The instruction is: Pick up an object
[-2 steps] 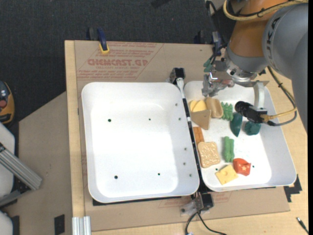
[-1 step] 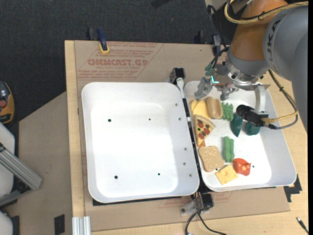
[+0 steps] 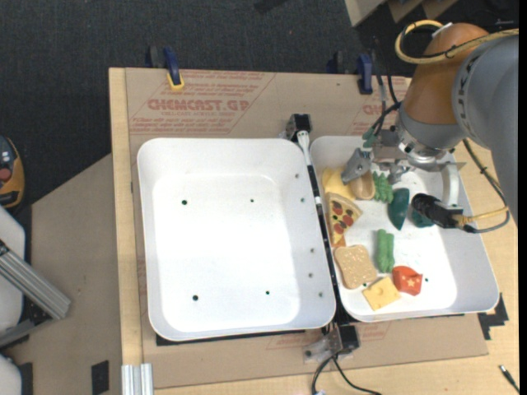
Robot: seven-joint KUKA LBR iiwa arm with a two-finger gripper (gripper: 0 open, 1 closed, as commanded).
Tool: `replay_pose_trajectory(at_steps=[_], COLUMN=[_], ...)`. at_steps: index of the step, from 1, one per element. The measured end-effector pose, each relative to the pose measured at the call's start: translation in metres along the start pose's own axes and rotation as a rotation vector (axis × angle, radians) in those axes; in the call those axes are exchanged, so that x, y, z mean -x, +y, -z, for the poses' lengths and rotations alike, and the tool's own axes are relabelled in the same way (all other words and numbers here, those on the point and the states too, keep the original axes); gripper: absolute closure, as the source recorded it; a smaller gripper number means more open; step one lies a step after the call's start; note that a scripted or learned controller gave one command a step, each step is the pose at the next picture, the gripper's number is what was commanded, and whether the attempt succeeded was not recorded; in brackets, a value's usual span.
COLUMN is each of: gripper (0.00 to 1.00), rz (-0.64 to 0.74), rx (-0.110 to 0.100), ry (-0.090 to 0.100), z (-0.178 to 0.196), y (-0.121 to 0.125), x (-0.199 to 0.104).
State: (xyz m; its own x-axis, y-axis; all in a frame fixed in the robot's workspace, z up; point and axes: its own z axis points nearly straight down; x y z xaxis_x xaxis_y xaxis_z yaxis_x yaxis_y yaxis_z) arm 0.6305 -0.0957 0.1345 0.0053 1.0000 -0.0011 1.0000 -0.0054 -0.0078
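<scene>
My gripper (image 3: 375,167) hangs low over the far end of the right bin (image 3: 469,299), under the grey arm with its orange band (image 3: 436,81). Right below it lie a tan piece (image 3: 362,189) and a bumpy green piece (image 3: 383,188), touching or nearly touching the gripper. A dark teal piece (image 3: 399,208) lies just right of them. Nearer the front are a pizza slice (image 3: 342,214), a green pickle (image 3: 384,249), a slice of bread (image 3: 355,264), a red piece (image 3: 407,280) and a yellow cheese wedge (image 3: 381,294).
The left bin (image 3: 156,163) sits beside the right one, with a black divider rail (image 3: 317,212) between them. A black part with a cable (image 3: 432,211) hangs off the wrist over the right bin. Clamps (image 3: 173,66) hold the board's far edge.
</scene>
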Motion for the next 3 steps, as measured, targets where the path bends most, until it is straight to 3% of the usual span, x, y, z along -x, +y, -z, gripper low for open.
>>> replay_pose_trajectory(at_steps=[1,2,3], gripper=[0.00,1.00,1.00], rz=[0.002,0.005,0.012], rx=[0.011,0.016,0.024], ry=[-0.001,-0.002,0.001], z=[-0.049,-0.036,0.080], y=[0.018,0.018,0.039], x=[0.033,0.032,-0.017])
